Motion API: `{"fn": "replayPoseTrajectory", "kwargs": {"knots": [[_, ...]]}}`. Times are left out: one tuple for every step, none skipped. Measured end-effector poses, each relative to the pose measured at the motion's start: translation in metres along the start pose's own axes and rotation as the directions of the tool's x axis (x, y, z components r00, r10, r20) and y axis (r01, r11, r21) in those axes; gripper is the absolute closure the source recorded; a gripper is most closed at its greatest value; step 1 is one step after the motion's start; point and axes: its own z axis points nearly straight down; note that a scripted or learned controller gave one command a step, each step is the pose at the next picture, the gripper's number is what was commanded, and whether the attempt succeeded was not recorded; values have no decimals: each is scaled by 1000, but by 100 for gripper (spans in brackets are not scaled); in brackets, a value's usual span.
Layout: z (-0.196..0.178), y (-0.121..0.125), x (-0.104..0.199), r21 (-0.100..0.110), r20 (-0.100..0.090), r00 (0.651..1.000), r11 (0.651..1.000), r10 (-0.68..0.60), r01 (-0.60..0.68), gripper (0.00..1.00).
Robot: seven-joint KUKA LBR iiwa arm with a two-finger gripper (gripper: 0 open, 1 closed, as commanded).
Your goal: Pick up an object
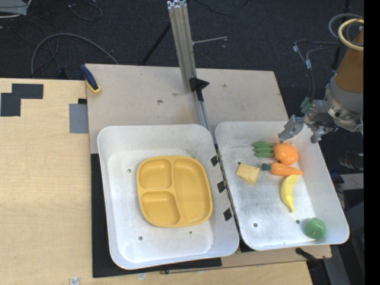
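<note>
Here the 2 fingers (290, 129) stand spread apart with nothing between them, poised over the far edge of the right bin (261, 224), just above the orange fruit (286, 153); the gripper (303, 129) hangs from the grey wrist at the right. Green beans (261, 149) lie beside the fruit; a carrot (282, 170), a cheese wedge (247, 173), a banana (288, 192) and a green ball (314, 228) lie nearer; the left bin (119, 177) holds a yellow divided plate (174, 190) on the worktop (142, 94).

one fixed camera looks down slantwise from above, taking in both bins (166, 136).
</note>
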Motion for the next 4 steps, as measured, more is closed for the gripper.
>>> {"fn": "replayPoseTrajectory", "kwargs": {"knots": [[56,5,-7,7,-1,1000,1000,0,0,0],[100,6,-8,5,-1,1000,1000,0,0,0],[153,5,-7,6,-1,1000,1000,1,-1,0],[141,6,-8,3,-1,1000,1000,2,-2,100]]}}
